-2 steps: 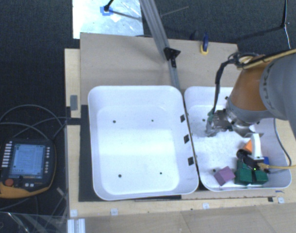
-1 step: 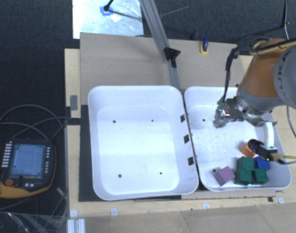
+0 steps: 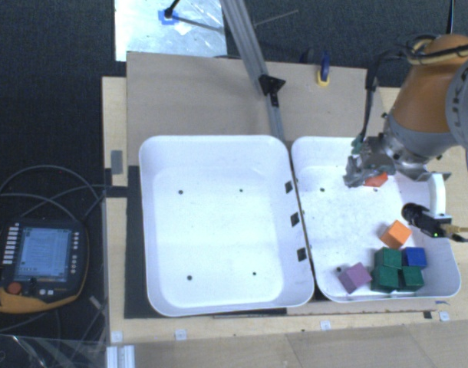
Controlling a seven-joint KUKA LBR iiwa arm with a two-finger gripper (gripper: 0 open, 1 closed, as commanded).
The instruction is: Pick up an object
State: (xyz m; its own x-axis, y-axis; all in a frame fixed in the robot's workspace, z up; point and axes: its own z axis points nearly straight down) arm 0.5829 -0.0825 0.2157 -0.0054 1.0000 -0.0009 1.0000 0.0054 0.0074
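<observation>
1. While the arm reaches in from your right, you can see its gripper (image 3: 362, 173) low over the far part of the right bin (image 3: 326, 159), with a small red-orange piece (image 3: 377, 180) showing right at its tip.
2. You cannot tell from this slanted view how far the hand is spread, nor whether that red-orange piece sits between its tips or only lies beside them. Treat the pick as not yet confirmed.
3. Judged from how things lie, the reach looks done and the closing and the lift are what remain; nothing is visibly clear of the bin floor.
4. Should this try miss, you have other candidates in the near right corner of the same bin: an orange block (image 3: 398, 232), a blue block (image 3: 414, 257), a cluster of green blocks (image 3: 388, 271) and a purple block (image 3: 355, 276).
5. That cluster is packed tight. The green and blue blocks touch one another and sit close to the bin's near rim, so finger room there looks poor; the purple and orange blocks stand a little freer.
6. Around the gripper the floor is bare toward the dividing edge and toward you, which leaves open room for a straight lift.
7. Watch the far and right walls of the right bin, both near the wrist, and the black fitting (image 3: 420, 219) hanging below it.
8. If you need a drop zone, the left bin (image 3: 153, 205) offers a wide white floor.
</observation>
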